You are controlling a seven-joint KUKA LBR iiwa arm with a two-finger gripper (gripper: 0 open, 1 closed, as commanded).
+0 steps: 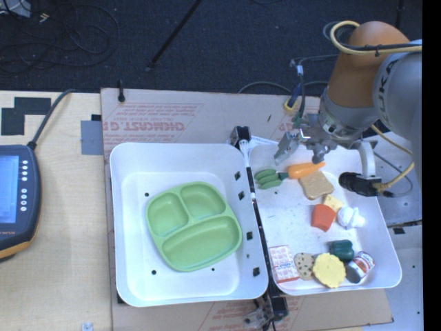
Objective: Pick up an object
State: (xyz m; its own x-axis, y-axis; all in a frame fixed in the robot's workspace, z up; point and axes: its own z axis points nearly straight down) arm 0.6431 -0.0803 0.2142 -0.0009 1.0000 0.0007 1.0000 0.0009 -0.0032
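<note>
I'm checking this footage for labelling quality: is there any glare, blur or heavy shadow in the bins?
Camera view: even lighting, soft shadows under the green plate; the white bins are bright but not washed out; the pincer over the toy carrot looks slightly blurred; small items like the yellow cookie stay readable.

- Toy carrot, orange with a green leafy top, lies flat near the right bin's far edge.
- Slice of bread just beside it.
- Red-orange block mid-bin.
- Yellow round piece, cookie and small can along the near edge.
</note>
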